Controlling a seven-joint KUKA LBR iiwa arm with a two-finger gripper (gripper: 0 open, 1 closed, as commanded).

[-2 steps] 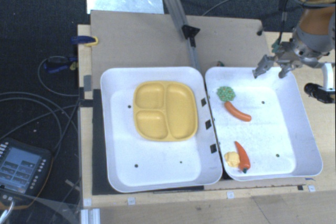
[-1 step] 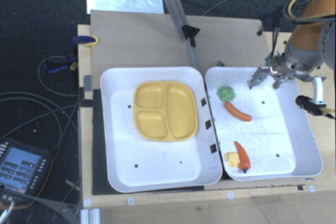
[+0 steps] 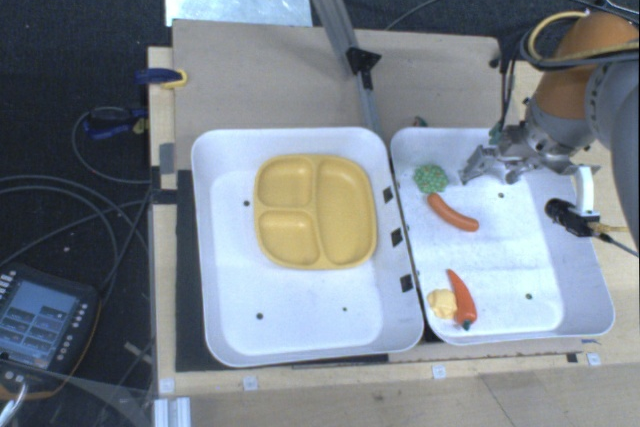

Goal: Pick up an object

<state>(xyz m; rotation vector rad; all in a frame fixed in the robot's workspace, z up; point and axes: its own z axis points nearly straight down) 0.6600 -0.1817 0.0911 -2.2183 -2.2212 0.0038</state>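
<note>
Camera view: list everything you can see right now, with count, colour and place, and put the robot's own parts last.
bins: 2, white, side by side on the bench
plate: 1, yellow, three compartments, in the left bin
broccoli: 1, green, upper left of the right bin
sausage: 1, orange-red, right bin, just below the broccoli
carrot: 1, orange-red, near the front edge of the right bin
yellow piece: 1, yellow, against the carrot's left side
clamps: 2, blue and yellow, at the bench's left edge
pendant: 1, dark with a lit screen, on the floor at left
arm: 1, grey with orange band, over the right bin's far right
gripper: 1, grey, low over the right bin, right of the broccoli
</note>
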